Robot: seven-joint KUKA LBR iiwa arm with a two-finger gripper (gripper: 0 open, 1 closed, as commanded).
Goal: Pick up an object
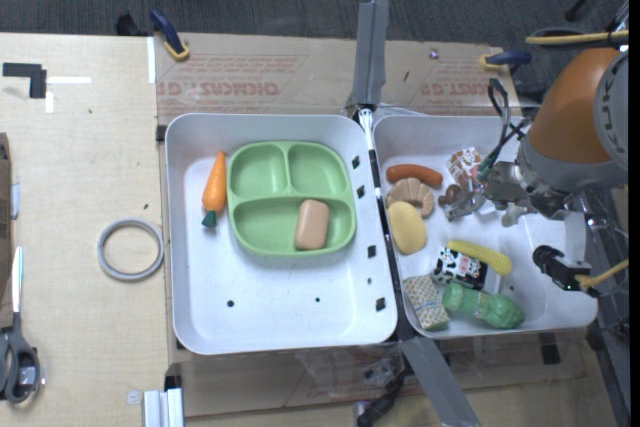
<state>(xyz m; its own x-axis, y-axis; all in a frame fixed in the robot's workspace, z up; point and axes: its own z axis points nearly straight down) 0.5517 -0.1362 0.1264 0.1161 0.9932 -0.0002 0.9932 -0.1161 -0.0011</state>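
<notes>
Reaching into the right bin point(570, 315), the gripper point(462, 202) hangs low beside the hot dog point(414, 175) — whether its fingers are apart or together I cannot tell. The hot dog — reddish-brown, smooth, sausage-shaped — lies just left of the gripper, above a yellow lemon point(407, 227).

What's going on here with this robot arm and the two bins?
A grey and orange robot arm reaches in over the right bin, its end effector low among toy foods: a sausage, a potato, a banana. Nothing is visibly held. The left bin has a green divided plate and a carrot beside it.
</notes>
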